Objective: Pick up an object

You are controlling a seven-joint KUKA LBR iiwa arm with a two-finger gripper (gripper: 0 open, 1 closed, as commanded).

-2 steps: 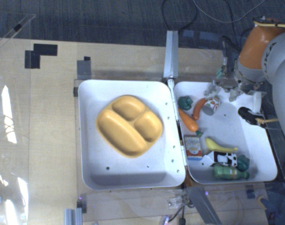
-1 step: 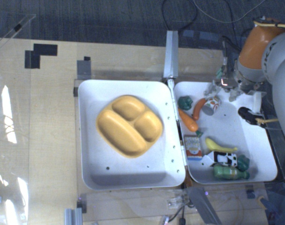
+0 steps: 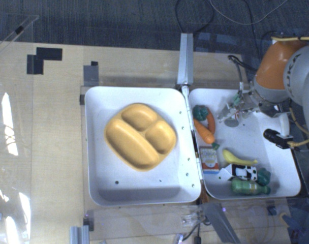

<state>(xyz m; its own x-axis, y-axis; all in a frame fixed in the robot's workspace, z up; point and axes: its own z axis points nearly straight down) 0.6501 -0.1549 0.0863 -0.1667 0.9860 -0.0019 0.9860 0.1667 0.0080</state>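
The end effector [image 3: 235,112] hung over the right bin [image 3: 276,159] (I cannot tell its grip state). The carrot [image 3: 203,130], banana [image 3: 238,158] and bottle [image 3: 248,188] lay crowded nearby, so a descent might clip a neighbour or close on nothing.

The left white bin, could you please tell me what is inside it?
The left white bin holds one large yellow three-lobed tray. The bin floor beneath the tray is covered, so anything under it cannot be seen.
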